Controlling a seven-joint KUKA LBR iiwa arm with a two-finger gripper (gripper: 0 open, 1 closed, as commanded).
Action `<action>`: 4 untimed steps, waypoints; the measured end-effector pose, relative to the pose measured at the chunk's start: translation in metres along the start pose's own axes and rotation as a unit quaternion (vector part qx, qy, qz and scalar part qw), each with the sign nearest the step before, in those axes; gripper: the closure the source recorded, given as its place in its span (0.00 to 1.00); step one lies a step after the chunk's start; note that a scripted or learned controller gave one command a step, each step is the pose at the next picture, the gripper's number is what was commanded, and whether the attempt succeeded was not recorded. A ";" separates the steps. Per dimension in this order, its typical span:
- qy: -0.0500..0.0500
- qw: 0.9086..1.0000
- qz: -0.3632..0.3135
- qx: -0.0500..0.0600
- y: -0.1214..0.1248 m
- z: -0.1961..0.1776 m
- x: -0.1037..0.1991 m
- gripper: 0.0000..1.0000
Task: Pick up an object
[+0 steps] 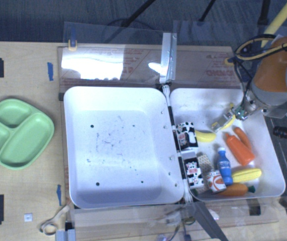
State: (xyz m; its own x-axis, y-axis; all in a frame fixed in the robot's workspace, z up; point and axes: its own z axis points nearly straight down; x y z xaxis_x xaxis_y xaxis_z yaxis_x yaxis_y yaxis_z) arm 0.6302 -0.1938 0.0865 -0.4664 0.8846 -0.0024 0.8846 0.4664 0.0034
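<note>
Pale wood is forming the bench top (pixel 27 195), with dark carpet lying beyond its far edge. At the far left a mint-green plastic divided plate (pixel 16 133) is sitting flat on the wood, smooth, rounded at the corners and split into three wells. Next to it the left bin (pixel 78 104) is showing a matte white floor with faint scuffs and a few small dark dots. A clear plastic sheet (pixel 113 59) is standing behind this bin, catching bright glare.

Moving right, the right bin (pixel 193 102) is holding a cluster of small things. Two black-and-white patterned cartons (pixel 187 136) are lying along its left wall, one behind the other. A yellow banana (pixel 206 136) is resting just beside the rear carton. Nearer the front, a blue bottle (pixel 224 165) with a pale cap is lying close to a red-and-white can (pixel 215 181). An orange bottle (pixel 240 149) is slanting behind a bumpy yellow corn cob (pixel 247 174), and a smooth orange carrot (pixel 233 189) is lying along the front wall.

At the right the grey arm with its orange band (pixel 273 74) is reaching in. The gripper (pixel 226 118) is hanging over the bin's rear part, above and just behind the banana, its metal fingers slightly parted with nothing visible between them.
</note>
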 end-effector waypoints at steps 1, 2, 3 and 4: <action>0.018 0.999 0.026 0.016 0.019 0.003 -0.020 0.00; 0.016 0.999 0.025 0.015 0.020 -0.007 -0.021 1.00; 0.001 0.968 0.249 0.002 -0.002 -0.026 -0.031 1.00; 0.005 0.969 0.246 0.001 0.003 -0.025 -0.026 0.00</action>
State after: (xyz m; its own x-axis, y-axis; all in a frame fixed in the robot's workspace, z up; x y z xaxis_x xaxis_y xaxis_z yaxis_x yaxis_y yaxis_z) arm 0.6451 -0.2151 0.1117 0.0123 0.9999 0.0094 0.9999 -0.0123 0.0001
